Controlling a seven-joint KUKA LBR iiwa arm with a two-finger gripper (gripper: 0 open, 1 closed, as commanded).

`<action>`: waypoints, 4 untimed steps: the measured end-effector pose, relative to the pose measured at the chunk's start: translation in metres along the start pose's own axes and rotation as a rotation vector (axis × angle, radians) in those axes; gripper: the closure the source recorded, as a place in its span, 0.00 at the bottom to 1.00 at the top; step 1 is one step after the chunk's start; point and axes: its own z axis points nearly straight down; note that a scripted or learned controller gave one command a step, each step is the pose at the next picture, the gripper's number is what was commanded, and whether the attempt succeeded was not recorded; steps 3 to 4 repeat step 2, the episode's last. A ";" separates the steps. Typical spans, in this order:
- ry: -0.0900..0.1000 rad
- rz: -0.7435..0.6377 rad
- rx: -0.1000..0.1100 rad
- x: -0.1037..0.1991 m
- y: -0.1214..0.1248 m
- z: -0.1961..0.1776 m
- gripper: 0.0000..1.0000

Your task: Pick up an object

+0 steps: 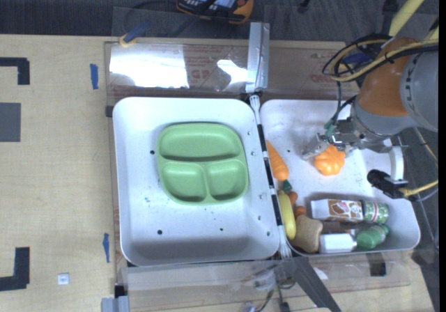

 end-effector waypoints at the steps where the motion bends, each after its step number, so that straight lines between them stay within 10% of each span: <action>1: -0.001 -0.001 -0.007 0.000 0.003 -0.011 1.00; 2: 0.000 0.052 0.010 0.065 -0.023 -0.105 1.00; 4: 0.000 0.052 0.010 0.065 -0.023 -0.105 1.00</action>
